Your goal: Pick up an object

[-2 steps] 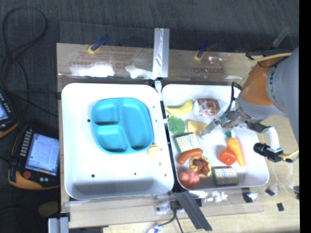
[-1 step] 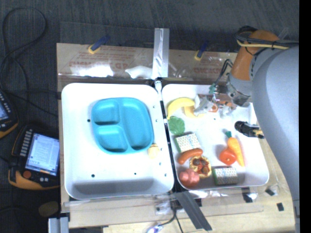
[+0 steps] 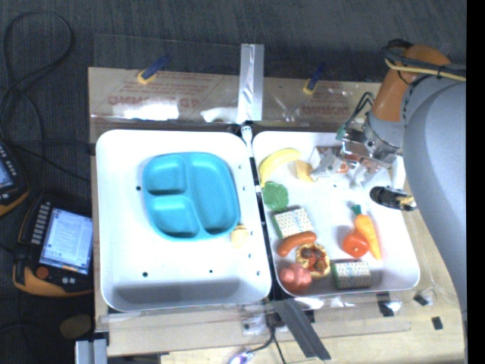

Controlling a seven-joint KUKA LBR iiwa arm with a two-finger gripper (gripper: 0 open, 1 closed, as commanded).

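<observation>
the gripper (image 3: 350, 162) sits low over the upper part of the right bin (image 3: 413, 268), right of frame centre, just beside the banana (image 3: 277, 161); whether it is released, clenched or grasping anything cannot be told from this view. the step in hand appears to be the approach to a grasp. the next move likely calls for centring on one item, such as the banana or the carrot (image 3: 368, 232) lower right, then lifting straight up.
</observation>
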